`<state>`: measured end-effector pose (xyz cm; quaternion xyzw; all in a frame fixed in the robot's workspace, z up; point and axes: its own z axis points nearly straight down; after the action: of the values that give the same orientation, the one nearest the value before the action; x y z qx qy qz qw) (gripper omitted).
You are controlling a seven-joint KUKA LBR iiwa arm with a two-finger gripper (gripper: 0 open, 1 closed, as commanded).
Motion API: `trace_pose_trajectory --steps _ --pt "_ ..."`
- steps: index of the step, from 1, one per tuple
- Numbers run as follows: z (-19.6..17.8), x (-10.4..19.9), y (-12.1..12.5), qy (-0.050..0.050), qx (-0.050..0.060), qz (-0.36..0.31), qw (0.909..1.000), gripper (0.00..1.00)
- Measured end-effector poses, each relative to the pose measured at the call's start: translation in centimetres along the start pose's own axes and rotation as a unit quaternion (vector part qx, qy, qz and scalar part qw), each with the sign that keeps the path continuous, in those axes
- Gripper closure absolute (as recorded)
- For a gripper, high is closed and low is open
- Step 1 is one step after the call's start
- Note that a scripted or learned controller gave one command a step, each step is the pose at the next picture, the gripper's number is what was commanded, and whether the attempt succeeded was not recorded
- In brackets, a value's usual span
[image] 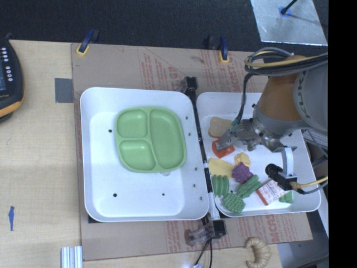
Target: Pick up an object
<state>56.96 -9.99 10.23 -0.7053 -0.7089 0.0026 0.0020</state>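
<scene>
Red print on the cardboard (167, 66) is unreadable. Gripper (227, 140), right bin (312, 205); whether it is wide or narrow cannot be told. Red toy (222, 148) lies directly beneath it.

**Gripper low over the right bin's toys**

The left bin (100, 200) holds a green divided plate (150, 138). In the right bin (312, 205), the gripper (230, 140) sits over an orange-red piece (222, 148), near a purple toy (241, 173) and green pods (221, 184).

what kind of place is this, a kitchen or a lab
Most likely a robotics lab bench: a robot arm reaches over two white bins, one holding toy food, on cardboard clamped down.
</scene>
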Motion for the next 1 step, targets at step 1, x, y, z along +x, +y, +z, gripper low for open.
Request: trace_pose_trajectory --steps 1 --pt "1.13 -1.91 -5.60 0.001 0.000 0.002 1.0000 0.00"
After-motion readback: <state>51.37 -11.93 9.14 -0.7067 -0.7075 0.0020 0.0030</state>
